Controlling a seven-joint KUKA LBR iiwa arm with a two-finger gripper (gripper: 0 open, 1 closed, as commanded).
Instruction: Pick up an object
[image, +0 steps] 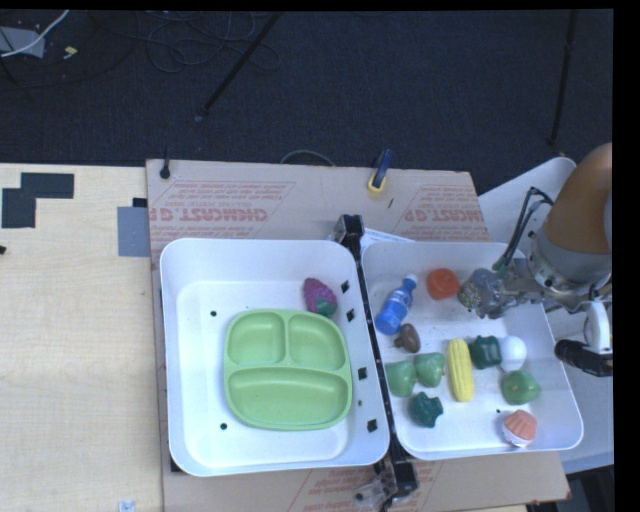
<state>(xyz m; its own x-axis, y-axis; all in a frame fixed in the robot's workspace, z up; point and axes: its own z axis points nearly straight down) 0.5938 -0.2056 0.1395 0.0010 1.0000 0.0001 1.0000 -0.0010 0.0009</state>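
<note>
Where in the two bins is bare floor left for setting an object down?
Left bin: bare strip around the green tray, widest above it, left of the purple toy. Right bin: small patch between corn and the pink-white toy; elsewhere crowded.

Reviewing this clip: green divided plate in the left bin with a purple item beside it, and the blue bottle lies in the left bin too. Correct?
Not quite. The blue bottle lies in the right bin, near the divider. The camera view shows it. The green divided plate and the purple item are in the left bin, as you said.

Upside-down red "CHEMCAST GP" print, twice, on cardboard sheet (250, 205) beneath bins.
</note>
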